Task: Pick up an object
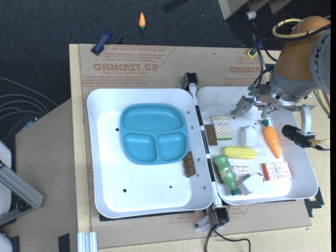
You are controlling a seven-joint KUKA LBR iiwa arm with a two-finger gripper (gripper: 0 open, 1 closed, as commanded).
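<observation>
My gripper (253, 107) hangs over the far part of the right bin (307, 185), its fingers spread and nothing between them. Just in front of it lie an orange carrot (271, 140) with a green top and a pale white cylinder (248, 135). A checkered packet (221, 127) and a brown bar (211, 135) rest to its left. Nearer the front edge are a yellow corn cob (240, 153), a green bottle (227, 173), a red-and-white box (276, 170) and a white-grey piece (252, 182).
The left bin (105, 188) holds a blue divided plate (154, 133) and a small brown block (188, 165) by the divider. A black fitting (295, 134) on the arm sticks out over the right bin's far right. A blue clip (101, 43) sits at the bench's back edge.
</observation>
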